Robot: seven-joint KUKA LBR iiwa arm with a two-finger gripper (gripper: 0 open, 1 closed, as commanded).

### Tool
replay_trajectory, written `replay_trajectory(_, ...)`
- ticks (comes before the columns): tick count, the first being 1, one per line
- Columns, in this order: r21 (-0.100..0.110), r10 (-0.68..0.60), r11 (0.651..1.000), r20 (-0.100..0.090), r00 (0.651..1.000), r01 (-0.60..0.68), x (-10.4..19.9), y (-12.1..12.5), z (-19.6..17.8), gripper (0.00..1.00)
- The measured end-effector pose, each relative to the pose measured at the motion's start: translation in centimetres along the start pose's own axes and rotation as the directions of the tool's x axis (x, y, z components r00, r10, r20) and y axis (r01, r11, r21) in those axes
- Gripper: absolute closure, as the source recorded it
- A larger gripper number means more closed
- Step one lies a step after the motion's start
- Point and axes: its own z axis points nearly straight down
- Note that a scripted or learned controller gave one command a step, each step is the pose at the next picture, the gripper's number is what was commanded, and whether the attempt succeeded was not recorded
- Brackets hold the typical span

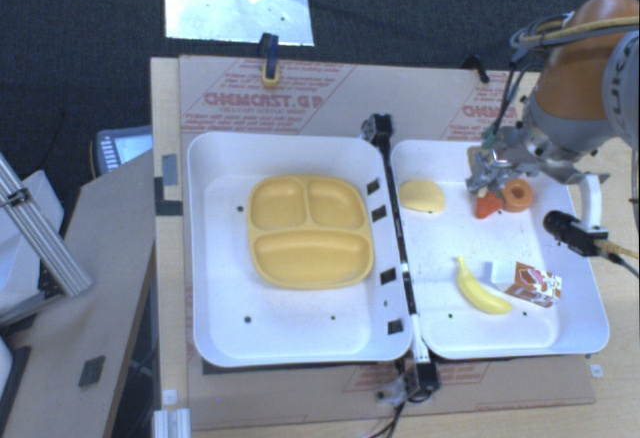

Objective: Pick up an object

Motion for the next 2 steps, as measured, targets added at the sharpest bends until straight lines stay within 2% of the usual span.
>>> replay_trajectory(1, 0.001, 0.000, 1.000, 0.000, 1.000, 0.000, 0.0, 0.1, -3.6, 1.00)
replay_trajectory(2, 0.004, -0.005, 1.000, -0.002, 1.000, 0.005, 5.4, 0.9, -4.2, 1.00)
